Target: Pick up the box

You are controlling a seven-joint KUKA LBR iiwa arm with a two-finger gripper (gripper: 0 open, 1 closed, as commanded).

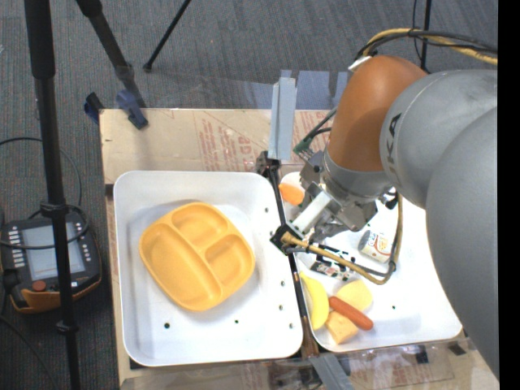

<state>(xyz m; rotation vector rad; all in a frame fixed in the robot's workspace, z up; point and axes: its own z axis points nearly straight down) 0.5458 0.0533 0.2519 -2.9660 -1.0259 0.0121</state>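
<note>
Camera view: the box (376, 245), a small white carton with an orange-red mark, is seen lying flat in the right bin (422, 325), toward its middle. Its long axis appears to run from upper left to lower right in the view, though its upper edge is covered by the arm, so which way it points cannot be told exactly.

The right bin is also shared by an orange round fruit (291, 192) at the far left corner and, at the near end, a yellow banana-like piece (316, 301), a pale yellow round piece (356, 292), a red sausage (351, 314) laid across them, and an orange-yellow block (342, 330). The left bin (146, 331) is occupied by a yellow divided plate (197, 254), set at a slant. Both bins are carried side by side on the worktop (179, 140).

The hand (348, 218) is held over the right bin, just to the left of and beyond the box. Whether the hand is spread or pressed together cannot be told.
</note>
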